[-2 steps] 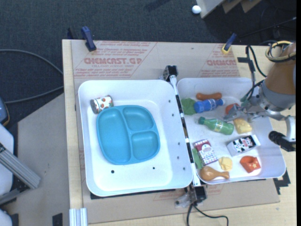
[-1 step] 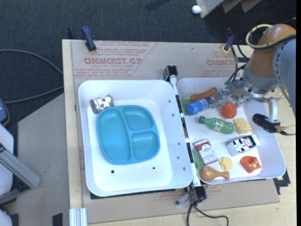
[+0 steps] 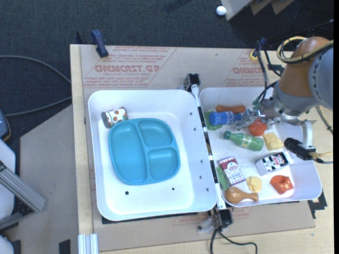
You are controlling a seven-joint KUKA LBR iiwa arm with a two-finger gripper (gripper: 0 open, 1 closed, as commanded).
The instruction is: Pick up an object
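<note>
Over the right bin (image 3: 312, 187) the gripper (image 3: 256, 118) hangs just above a red toy (image 3: 258, 128), beside the crosswise green bottle (image 3: 243, 139); whether the jaws are released or clenched, I cannot tell.

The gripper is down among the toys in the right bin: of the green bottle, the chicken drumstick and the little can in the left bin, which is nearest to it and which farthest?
From the gripper:
1. Green bottle, just below-left, same bin.
2. Chicken drumstick, at the right bin's near edge.
3. Little can, far corner of the left bin, beside the blue plate.
</note>
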